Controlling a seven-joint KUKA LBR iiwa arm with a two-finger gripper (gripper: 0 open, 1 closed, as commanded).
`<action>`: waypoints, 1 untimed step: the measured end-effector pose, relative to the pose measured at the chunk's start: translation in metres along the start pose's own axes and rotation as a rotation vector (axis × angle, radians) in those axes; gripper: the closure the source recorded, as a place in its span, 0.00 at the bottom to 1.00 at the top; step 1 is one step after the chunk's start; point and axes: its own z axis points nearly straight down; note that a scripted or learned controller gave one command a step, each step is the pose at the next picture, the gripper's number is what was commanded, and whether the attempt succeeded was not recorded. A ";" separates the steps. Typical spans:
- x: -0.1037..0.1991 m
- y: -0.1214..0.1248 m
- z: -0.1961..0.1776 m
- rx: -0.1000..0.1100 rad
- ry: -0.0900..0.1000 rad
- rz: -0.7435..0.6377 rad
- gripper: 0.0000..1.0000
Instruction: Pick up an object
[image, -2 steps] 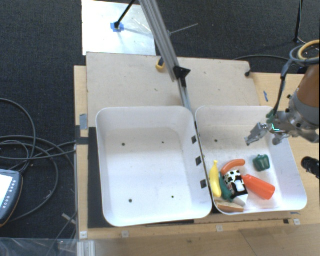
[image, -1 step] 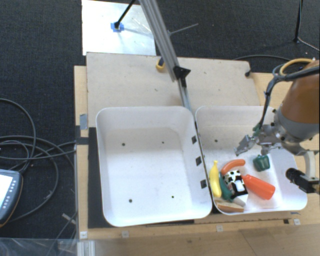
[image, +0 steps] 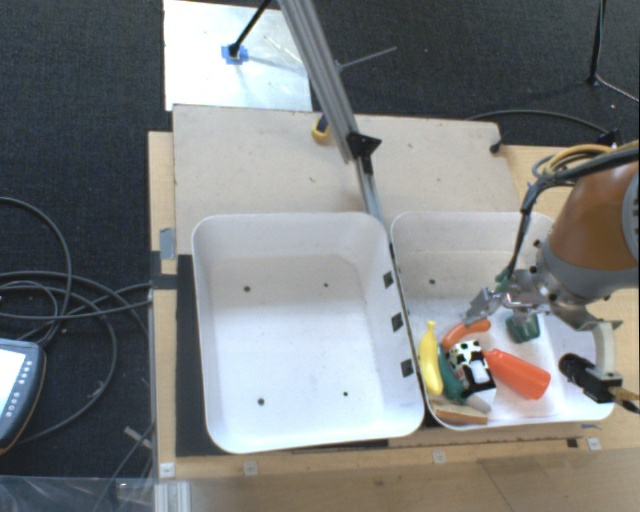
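Orange carrot (image: 520, 373), banana (image: 431, 363) and block (image: 462, 413) crowd the right bin's (image: 450, 240) front edge; my gripper (image: 522, 322) hovers there, grip state unclear.

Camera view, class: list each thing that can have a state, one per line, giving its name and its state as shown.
Gripper: low in the right bin, above the toys; grip unclear.
Right bin: holds all the toys, heaped at its front.
Left bin: upright, beside the right bin.
Banana: lying along the right bin's left wall.
Orange carrot: lying on its side.
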 end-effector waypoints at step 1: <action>0.002 0.003 0.060 -0.004 0.002 -0.001 0.00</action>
